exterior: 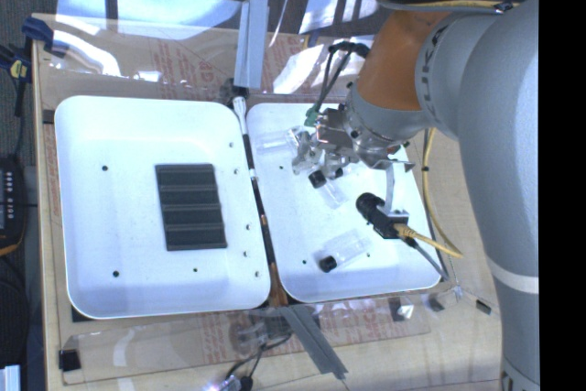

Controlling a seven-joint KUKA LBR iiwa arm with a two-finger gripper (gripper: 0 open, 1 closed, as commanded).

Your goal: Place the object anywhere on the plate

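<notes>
Dark ribbed plate: lay flat mid-way in the left white bin.
Black-capped clear plastic object: lay in the right white bin, well right of the plate.
Gripper: hovered further right of the plate; jaw state I cannot tell.
Advice: descend squarely over the object's middle before closing.

Two bins stood side by side on the bench. In the left bin a ridged plate lay near the middle. In the right bin the gripper hung over the far part. A small object lay near the front edge, beside a clear piece.
</notes>
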